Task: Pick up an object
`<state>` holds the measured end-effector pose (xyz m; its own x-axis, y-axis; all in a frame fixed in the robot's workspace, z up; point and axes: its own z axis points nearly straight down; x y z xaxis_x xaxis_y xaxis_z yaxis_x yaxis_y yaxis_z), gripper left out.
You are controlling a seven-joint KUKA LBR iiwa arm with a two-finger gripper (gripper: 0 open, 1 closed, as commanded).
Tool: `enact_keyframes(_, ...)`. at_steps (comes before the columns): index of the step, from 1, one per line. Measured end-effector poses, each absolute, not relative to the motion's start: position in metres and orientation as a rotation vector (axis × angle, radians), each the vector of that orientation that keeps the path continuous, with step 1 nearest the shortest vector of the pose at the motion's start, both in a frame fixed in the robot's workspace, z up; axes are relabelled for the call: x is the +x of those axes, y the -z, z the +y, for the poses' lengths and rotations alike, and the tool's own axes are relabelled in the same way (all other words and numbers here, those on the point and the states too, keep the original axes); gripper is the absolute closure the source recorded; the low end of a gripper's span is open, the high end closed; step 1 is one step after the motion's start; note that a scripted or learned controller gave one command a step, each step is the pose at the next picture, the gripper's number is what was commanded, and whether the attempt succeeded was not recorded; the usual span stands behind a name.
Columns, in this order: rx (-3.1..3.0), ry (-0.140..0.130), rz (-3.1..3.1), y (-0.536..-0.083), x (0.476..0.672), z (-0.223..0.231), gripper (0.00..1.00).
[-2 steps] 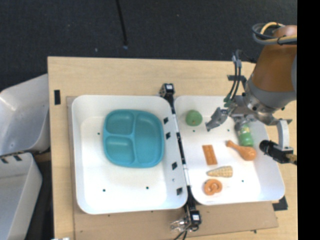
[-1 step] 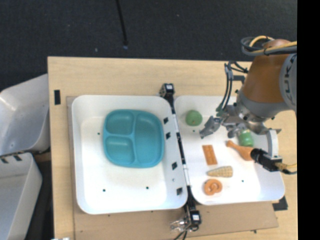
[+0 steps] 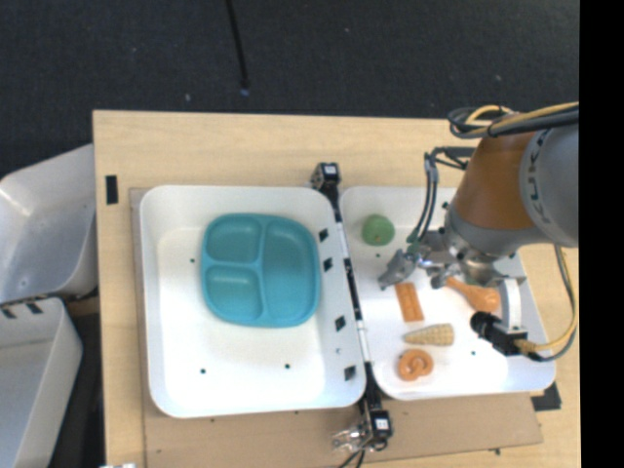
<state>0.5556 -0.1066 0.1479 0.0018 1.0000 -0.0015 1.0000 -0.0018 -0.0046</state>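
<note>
Inside the right bin [image 3: 390, 383], the end effector [image 3: 426, 269] hangs, grip unclear, above an orange stick [image 3: 410, 302].

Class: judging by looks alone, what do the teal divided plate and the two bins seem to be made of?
Teal divided plate: probably moulded plastic, with an even colour, soft sheen and rounded compartment ridges. Left bin and right bin: probably white plastic, smooth, with rounded corners, though the picture cannot confirm it.

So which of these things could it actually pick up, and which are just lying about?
Could pick up, all in the right bin:
green ball
orange stick
cone
orange curl
orange piece under the arm

Lying about:
teal plate in the left bin
</note>
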Motion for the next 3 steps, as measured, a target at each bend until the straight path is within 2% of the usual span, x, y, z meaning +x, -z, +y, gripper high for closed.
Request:
enact_keyframes(1,-2.229,0.003,-2.216,-0.162,0.557,-0.107,1.0)
enact_keyframes(2,-2.221,0.005,-2.227,-0.206,0.561,-0.102,1.0)
enact_keyframes(3,-2.22,0.003,-2.225,-0.216,0.562,-0.103,1.0)
